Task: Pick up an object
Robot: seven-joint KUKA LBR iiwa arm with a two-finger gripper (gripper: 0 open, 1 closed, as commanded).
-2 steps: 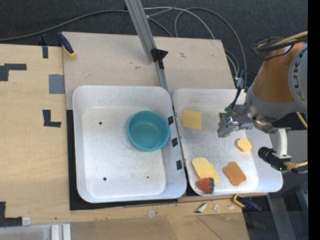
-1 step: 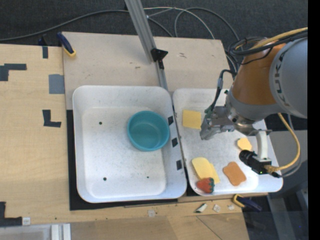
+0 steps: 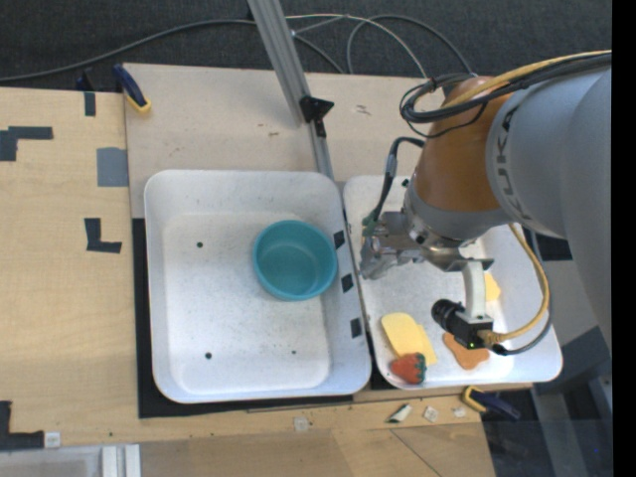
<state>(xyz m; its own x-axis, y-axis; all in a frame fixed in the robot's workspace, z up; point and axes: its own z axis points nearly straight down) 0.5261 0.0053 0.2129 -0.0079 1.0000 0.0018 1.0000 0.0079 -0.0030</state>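
My gripper (image 3: pixel 381 258) hangs low over the left part of the right bin (image 3: pixel 542 364), close to the wall it shares with the left bin (image 3: pixel 159 266). The grey and orange arm covers much of the right bin. In the near part of that bin lie a yellow block (image 3: pixel 405 334), a red strawberry-like piece (image 3: pixel 406 368), an orange piece (image 3: pixel 471 352) and a small yellow piece (image 3: pixel 491 288) half hidden by the arm. I see nothing held in the gripper. A teal bowl (image 3: pixel 293 258) stands upright in the left bin.
A slanted metal pole (image 3: pixel 283 58) rises behind the bins. Cables loop from the arm over the right bin. A blue and yellow clamp (image 3: pixel 131 87) sits at the bench's far left corner, and another (image 3: pixel 487 400) at the near edge.
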